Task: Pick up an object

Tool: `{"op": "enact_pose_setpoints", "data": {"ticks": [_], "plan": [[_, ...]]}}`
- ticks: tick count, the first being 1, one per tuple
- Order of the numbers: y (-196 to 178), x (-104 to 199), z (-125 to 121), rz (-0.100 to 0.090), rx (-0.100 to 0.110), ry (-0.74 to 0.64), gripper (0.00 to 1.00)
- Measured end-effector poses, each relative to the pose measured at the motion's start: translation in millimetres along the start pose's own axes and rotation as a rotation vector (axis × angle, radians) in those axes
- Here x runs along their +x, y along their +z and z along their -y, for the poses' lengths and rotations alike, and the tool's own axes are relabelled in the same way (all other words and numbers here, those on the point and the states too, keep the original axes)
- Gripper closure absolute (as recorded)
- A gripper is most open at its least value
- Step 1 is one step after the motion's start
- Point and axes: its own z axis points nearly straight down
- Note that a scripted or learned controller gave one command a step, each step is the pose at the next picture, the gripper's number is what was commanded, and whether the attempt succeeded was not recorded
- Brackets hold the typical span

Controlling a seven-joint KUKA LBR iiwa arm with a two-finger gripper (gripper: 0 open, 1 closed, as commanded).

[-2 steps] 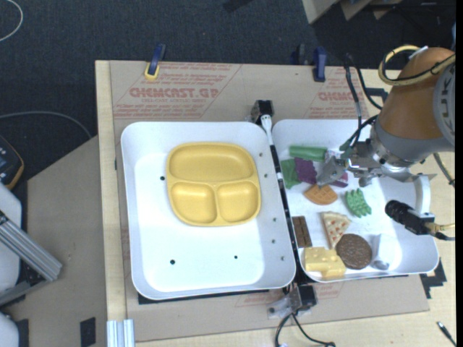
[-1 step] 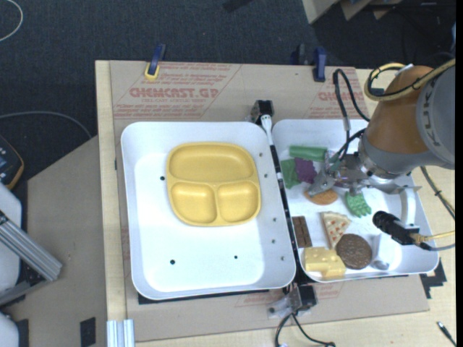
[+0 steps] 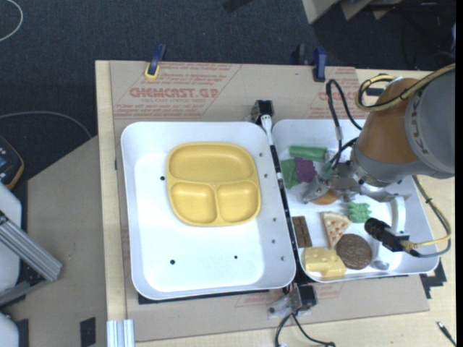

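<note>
My pincer (image 3: 323, 188) is lowered into the right bin (image 3: 427, 262), near its middle, among the toy food items; whether it is spread or pressed together I cannot tell. Just beside it, toward the bin's far left corner, lie a green piece (image 3: 307, 152) and a purple piece (image 3: 304, 170). Toward the near edge lie a pizza slice (image 3: 334, 228), a brown round cookie (image 3: 354, 251) and a yellow cheese block (image 3: 323, 261). The left bin (image 3: 145, 215) holds a yellow divided tray (image 3: 213, 181) near its far edge.
</note>
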Motion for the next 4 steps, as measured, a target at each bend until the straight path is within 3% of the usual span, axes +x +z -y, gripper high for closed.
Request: {"op": "enact_pose_setpoints", "data": {"ticks": [1,3,4], "plan": [[-13.4,-0.7,-1.4,0.002,-0.007,0.001,1.00],[-132.8,10.1,-4.1,0.004,-0.013,-0.002,1.00],[-142.8,10.3,-4.8,0.003,-0.010,-0.001,1.00]]}}
